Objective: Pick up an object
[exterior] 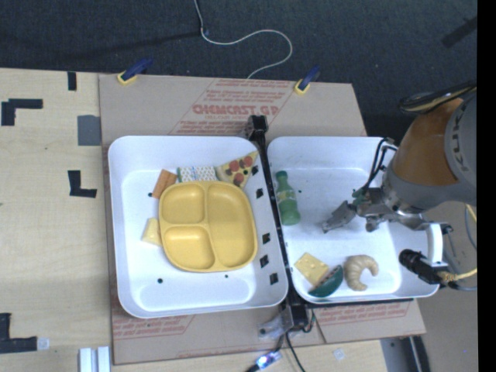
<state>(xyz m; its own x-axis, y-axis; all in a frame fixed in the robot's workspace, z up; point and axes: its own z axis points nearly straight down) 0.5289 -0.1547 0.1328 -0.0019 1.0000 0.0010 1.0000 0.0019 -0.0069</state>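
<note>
My gripper [339,219] hangs over bare floor mid right bin [325,173]; its fingers look nearly closed and hold nothing. The bottle [287,200] hugs the left wall; cheese [311,268] and croissant [361,271] crowd the front edge.

you see two white bins side by side on a cardboard sheet [232,107]. in the left bin [128,208] a yellow divided plate [208,225] lies in the middle, with an orange piece [163,182] and a pizza slice [240,167] just beyond it. in the right bin [325,149] a green bottle [287,198] lies near the divider. along the near wall sit a cheese wedge [311,267], a dark green piece [328,281] and a croissant [361,271]. the gripper [335,222] hangs over the bin's bare middle, nothing between its fingers, the grey arm [430,169] behind it.
</note>
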